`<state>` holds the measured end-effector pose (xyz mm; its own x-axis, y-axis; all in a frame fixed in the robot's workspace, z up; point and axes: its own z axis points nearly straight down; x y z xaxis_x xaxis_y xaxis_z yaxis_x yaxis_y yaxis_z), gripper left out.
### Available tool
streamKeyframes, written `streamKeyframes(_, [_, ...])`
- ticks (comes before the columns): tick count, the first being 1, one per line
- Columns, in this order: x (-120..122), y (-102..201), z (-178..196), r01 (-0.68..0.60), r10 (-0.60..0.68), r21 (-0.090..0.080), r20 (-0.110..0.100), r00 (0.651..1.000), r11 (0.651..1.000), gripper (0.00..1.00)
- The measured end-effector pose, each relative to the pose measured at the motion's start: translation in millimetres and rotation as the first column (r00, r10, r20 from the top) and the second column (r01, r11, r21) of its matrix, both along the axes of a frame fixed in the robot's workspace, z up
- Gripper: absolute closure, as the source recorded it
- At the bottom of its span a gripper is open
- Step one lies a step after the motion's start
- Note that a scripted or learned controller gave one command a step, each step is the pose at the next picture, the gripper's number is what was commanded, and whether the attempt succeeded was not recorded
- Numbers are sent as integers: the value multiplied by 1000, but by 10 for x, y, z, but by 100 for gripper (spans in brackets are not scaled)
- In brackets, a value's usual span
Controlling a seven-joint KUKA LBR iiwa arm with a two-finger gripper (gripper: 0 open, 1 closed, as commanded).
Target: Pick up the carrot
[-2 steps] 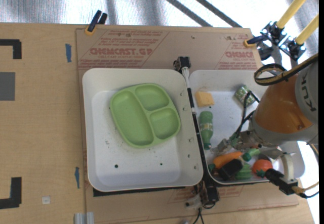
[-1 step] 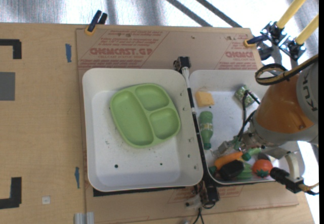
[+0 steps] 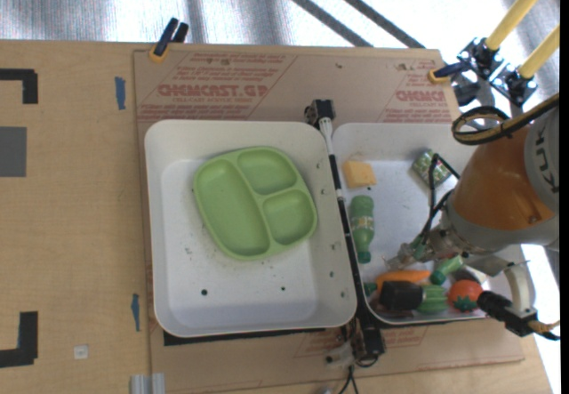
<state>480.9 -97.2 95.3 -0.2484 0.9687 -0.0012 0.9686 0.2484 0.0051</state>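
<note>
Carrot [image 3: 407, 277]: lower right of the frame, near the right bin's [image 3: 391, 183] bottom edge; long axis runs roughly left-right, which end is the tip cannot be told.
Around it: a dark object [image 3: 399, 295] just below, an orange-red round item [image 3: 463, 293] to its right.
Gripper [image 3: 433, 250]: low over the clutter, just up-right of the carrot; opening and hold cannot be told.
Left bin [image 3: 169, 232]: bears a green divided plate [image 3: 255, 202].

Red print reading "CHEMCAST GP" on the brown protective sheet [image 3: 218, 85] beyond the left bin; the same print, partly cut off, far right [image 3: 416, 99].
</note>
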Motion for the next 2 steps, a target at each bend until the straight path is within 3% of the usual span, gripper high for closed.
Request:
streamKeyframes(1, [-1, 0, -1, 0, 0, 0, 0, 1000, 1000, 0])
streamKeyframes(2, [-1, 0, -1, 0, 0, 0, 0, 1000, 1000, 0])
